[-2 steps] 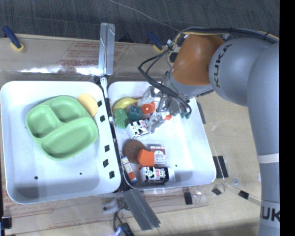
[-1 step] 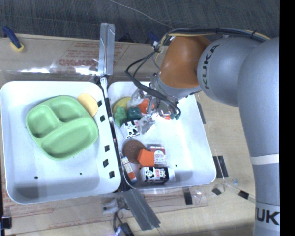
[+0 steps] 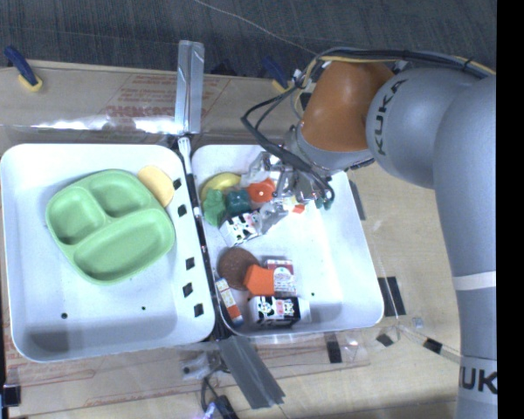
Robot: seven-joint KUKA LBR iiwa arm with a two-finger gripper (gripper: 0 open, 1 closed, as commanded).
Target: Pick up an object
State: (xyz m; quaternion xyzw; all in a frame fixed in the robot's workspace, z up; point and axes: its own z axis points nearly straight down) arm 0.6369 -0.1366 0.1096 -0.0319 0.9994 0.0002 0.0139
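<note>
The grey arm with its orange band (image 3: 345, 103) reaches in from the right, its two-finger gripper (image 3: 284, 197) lowered leftward.

Green divided plate (image 3: 112, 223) lies in the left bin (image 3: 26, 321).

Two white bins (image 3: 17, 260) sit on the bench, the left one bearing a light green divided plate (image 3: 109, 225) and a pale yellow piece (image 3: 156, 182). In the right bin are a yellow item (image 3: 220, 182), a dark green one (image 3: 227, 204), a brown round one (image 3: 237, 265), an orange block (image 3: 259, 278) and a black-and-white cow-patterned carton (image 3: 274, 310). The arm (image 3: 437, 129) is grey with an orange band (image 3: 345, 103).
</note>
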